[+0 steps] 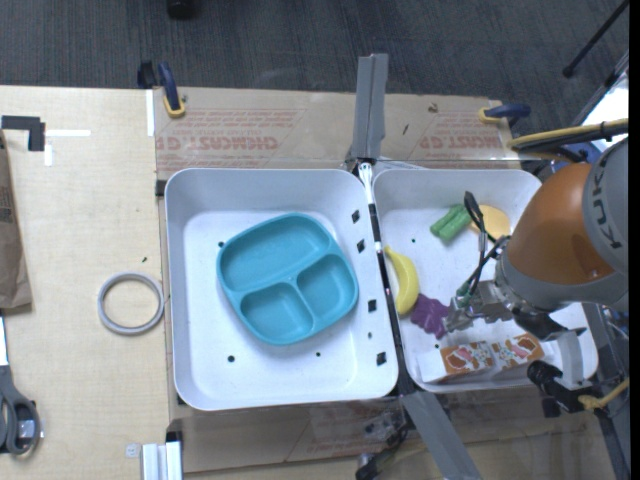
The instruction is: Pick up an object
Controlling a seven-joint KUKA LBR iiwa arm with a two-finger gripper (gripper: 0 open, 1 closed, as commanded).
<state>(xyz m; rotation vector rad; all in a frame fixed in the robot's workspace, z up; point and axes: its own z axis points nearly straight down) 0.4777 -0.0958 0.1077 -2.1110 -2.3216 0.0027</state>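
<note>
Gripper (462,313), finger state I cannot tell, hovers among banana (405,280), purple toy (430,314) and orange carton (492,355); cardboard (240,140) print unreadable.

A robotics lab: clamped cardboard (330,128) (taped), bins (190,298) on a bench (80,238).

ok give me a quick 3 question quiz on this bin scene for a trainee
1. True or false: the teal divided plate lies in the left bin.
2. Which object lies closest to the gripper? A) grey ring B) purple toy C) green block
3. Fill in: the banana lies in the ____ bin, near the divider.

Key:
1. True.
2. B: the purple toy lies just beside the gripper, while the ring sits out on the bench.
3. Right: it is in the right bin, with the flat orange packet near the front edge.
</note>
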